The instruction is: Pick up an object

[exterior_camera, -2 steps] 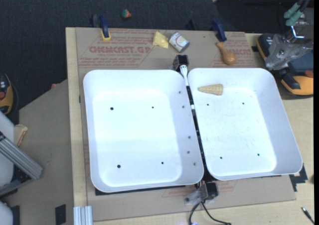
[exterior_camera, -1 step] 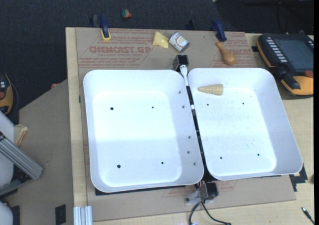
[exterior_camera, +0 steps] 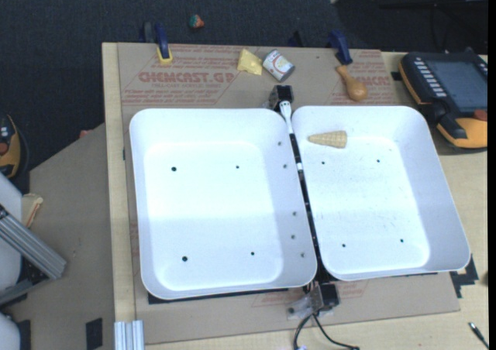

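Gripper state I cannot tell. I'd aim for the cone (exterior_camera: 328, 138) in the right bin (exterior_camera: 434, 186), closing across its narrow width.

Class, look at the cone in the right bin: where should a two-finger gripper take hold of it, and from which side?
Grip the cone across its wider left end, coming straight down from above. It lies flat with its long axis left to right, so the fingers would likely close best from far and near sides.

Bright, even overhead light; left bin (exterior_camera: 217, 201) blown out w/ glare on its near half. Soft shadows under the rims. Slightly soft focus, maybe mild edge distortion.
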`<state>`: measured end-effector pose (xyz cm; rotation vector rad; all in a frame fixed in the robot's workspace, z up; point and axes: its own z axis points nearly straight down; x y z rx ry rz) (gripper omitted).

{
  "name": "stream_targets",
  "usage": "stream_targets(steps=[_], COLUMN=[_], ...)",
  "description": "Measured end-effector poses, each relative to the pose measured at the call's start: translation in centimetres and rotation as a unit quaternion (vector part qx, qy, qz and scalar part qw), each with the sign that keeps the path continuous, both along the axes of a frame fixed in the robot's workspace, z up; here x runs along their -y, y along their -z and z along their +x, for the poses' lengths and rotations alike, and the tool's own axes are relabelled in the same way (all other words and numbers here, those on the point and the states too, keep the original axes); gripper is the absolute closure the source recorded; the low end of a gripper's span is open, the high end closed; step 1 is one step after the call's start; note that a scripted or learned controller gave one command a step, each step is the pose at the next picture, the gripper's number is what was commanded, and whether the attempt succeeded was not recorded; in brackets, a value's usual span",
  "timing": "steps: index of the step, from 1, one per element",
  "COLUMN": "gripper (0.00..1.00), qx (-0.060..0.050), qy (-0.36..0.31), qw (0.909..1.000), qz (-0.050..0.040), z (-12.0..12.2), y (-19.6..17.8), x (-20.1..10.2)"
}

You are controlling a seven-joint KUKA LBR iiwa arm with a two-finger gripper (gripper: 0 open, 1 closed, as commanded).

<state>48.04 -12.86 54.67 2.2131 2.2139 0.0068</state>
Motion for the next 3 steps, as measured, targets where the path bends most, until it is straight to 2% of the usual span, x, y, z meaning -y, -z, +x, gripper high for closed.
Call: stream_targets(steps=[1, 2, 3], gripper=[1.0, 1.0, 1.0], qx=[-0.011, 0.0, -0.001], qy=[-0.005, 0.006, 0.0], qw=[0.9999, 1.0, 1.0], qz=[0.0038, -0.0012, 0.0002], z=[3.7, 3.8, 3.9], y=[11.1, 3.9, 3.1], x=[-8.9, 2.8, 2.1])
